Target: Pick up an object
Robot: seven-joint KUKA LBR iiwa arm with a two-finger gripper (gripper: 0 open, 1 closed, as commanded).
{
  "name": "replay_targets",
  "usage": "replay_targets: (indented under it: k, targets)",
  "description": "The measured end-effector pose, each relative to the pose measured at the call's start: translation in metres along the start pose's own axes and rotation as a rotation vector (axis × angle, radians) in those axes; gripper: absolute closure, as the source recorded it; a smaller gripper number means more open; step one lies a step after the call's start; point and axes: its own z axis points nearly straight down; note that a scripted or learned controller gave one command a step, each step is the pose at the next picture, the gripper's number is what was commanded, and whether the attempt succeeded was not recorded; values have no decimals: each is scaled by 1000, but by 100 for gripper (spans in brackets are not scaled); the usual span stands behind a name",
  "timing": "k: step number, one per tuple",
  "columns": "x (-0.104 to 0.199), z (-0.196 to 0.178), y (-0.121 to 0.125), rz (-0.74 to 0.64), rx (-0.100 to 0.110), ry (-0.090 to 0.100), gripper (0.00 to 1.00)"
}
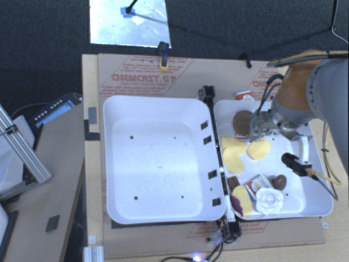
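- The jaws are lowered into the rear half of the right bin (315,196); whether they are released or clenched cannot be told.
- A brown disc (240,122) is seen just to their left in the view, and a yellow slice (259,149) just below them.
- Two more yellow pieces (234,152) are laid by the bin's left wall.
- Nearer the front wall, a brown lump (280,182), a red-and-white packet (255,184), a white lid (270,201) and another yellow chunk (242,198) are gathered.
- The arm (297,86) is reached in from the view's right.
- The left bin (158,162) is set alongside on the tabletop (136,72).
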Motion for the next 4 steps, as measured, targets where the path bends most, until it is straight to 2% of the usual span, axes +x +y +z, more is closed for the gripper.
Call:
replay_targets:
  k: [1, 2, 3, 4]
  targets:
    - [48, -166, 60, -5, -17, -1, 100]
    - [115, -198, 57, -5, 1, 3, 100]
    - [155, -210, 29, -2, 4, 3, 100]
    - [235, -322, 7, -8, -6, 6, 100]
